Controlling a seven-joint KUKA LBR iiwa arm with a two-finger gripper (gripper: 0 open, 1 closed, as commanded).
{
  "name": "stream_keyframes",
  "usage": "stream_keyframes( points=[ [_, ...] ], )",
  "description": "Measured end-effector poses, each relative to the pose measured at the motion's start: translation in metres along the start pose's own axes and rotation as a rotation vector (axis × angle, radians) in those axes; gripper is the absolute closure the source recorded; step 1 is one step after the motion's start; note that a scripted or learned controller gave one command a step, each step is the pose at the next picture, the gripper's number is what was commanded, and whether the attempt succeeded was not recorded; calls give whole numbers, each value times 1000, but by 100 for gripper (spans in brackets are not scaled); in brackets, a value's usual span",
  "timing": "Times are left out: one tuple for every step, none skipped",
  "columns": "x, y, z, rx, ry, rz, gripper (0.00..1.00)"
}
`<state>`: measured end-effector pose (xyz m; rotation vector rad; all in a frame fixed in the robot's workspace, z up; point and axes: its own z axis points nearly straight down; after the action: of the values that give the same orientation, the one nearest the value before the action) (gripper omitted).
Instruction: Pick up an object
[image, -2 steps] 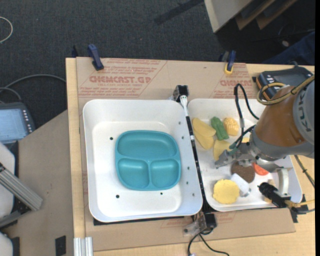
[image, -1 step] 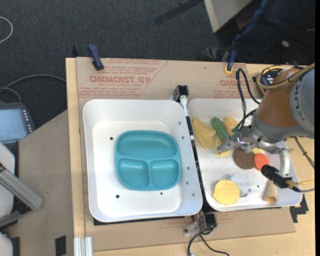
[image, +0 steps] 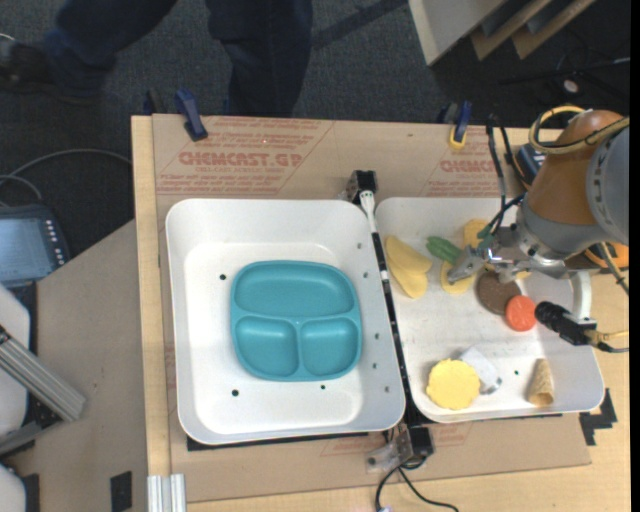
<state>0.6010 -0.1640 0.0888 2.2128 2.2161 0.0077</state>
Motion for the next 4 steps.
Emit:
stream_keyframes(
  points=[
    [-44, 49, -31, 4, 0, 0, 0],
    [-46, 67, 4, 16, 12, -1, 0],
    [-47, 67, -7, 11, 4, -3, 100],
    [-48, 66, -17, 14, 2, -4, 100]
  ],
)
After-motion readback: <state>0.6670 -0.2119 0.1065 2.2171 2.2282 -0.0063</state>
